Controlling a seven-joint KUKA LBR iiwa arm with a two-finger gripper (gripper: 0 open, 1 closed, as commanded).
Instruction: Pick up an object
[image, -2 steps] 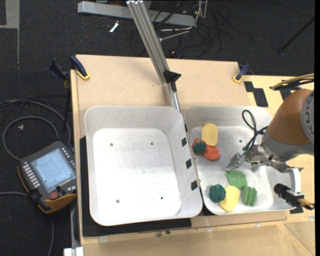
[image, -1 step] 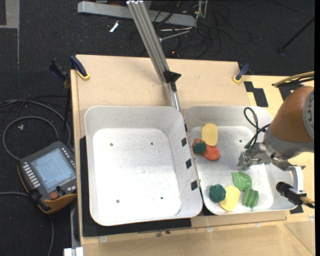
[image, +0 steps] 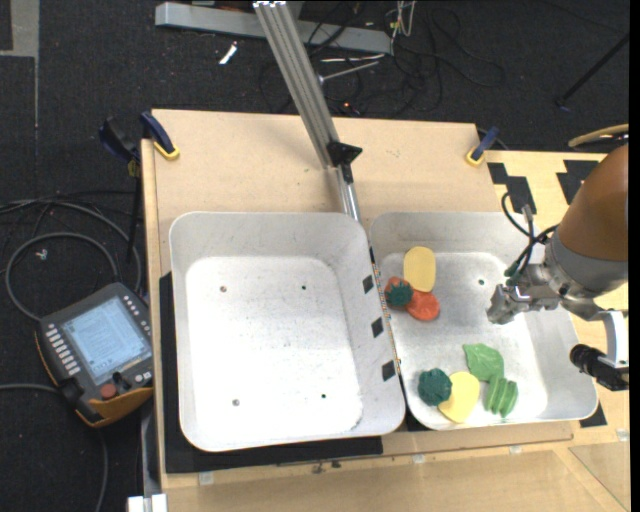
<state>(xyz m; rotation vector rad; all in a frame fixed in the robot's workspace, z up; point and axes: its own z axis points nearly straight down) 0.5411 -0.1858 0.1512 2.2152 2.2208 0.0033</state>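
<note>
The right bin (image: 452, 232) holds several small objects. A yellow oval piece (image: 420, 268) lies near its back, with a dark green and red piece (image: 399, 293) and a red piece (image: 425, 308) just in front of it. Toward the front lie a dark green lump (image: 434, 385), a pale yellow piece (image: 461, 395), a light green leaf shape (image: 484, 360) and a green ridged piece (image: 501, 396). My gripper (image: 500, 306) hangs over the right half of this bin, right of the red piece and above the leaf shape. Nothing shows between its fingers.
The left bin (image: 190, 240) stands beside the right one, split from it by a raised rim with black clips (image: 380, 325). A slanted metal pole (image: 305, 90) crosses the bench's back. A teach pendant (image: 95, 345) lies on the floor at left.
</note>
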